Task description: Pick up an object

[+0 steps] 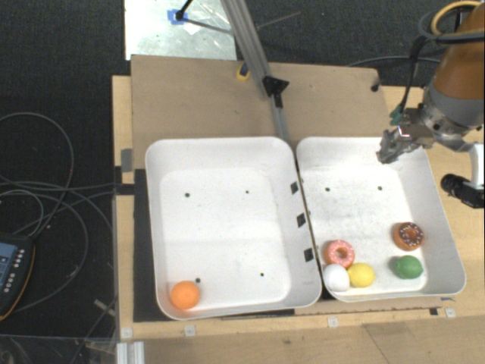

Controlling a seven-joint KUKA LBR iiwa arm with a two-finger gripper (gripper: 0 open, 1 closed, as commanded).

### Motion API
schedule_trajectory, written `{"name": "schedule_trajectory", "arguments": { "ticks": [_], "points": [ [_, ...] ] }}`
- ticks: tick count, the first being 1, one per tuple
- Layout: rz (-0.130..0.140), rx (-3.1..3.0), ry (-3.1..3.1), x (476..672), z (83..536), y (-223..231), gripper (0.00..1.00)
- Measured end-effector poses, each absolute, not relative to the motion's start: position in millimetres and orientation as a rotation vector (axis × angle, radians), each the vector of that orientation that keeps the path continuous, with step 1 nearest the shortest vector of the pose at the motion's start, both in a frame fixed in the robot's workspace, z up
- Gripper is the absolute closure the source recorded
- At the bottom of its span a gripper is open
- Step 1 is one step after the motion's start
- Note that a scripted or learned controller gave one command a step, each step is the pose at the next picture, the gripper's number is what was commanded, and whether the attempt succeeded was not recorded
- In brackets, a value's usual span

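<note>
- The end effector [388, 152] sits at the upper right of the frame, over the top edge of the right bin [356, 196]. It's too small and dark for me to tell how it's set, and I see nothing in it.
- Stuff to pick is mostly bunched in the lower part of the right bin: a pink frosted donut [339, 252], a white ball [336, 277] touching a yellow ball [361, 274] just beside it, a chocolate donut [408, 236] further right, and a green ball [408, 267] right below that.
- All of those are well apart from the end effector, with bare bin floor between.
- The left bin [220, 203] has one orange ball [185, 295] down in its lower left corner.
- The two bins touch along the middle, with small dark clips on the seam.
- A grey pole [250, 44] slants in from the top of the frame to the bins' upper join.
- The table [318, 89] is tan board; dark carpet around it, loose cables [45, 203] on the left, and a handheld controller [14, 268] at the lower left edge.
</note>
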State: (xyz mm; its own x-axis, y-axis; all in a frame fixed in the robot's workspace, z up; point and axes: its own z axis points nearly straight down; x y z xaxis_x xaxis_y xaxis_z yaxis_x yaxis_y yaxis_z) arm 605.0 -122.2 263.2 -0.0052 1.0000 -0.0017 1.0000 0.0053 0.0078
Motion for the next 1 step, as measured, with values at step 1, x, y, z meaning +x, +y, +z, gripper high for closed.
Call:
{"name": "schedule_trajectory", "arguments": {
  "ticks": [1],
  "points": [
    [0.004, 2.210, 2.233, 605.2, 262.6, -66.7, 1.00]
  ]
}}
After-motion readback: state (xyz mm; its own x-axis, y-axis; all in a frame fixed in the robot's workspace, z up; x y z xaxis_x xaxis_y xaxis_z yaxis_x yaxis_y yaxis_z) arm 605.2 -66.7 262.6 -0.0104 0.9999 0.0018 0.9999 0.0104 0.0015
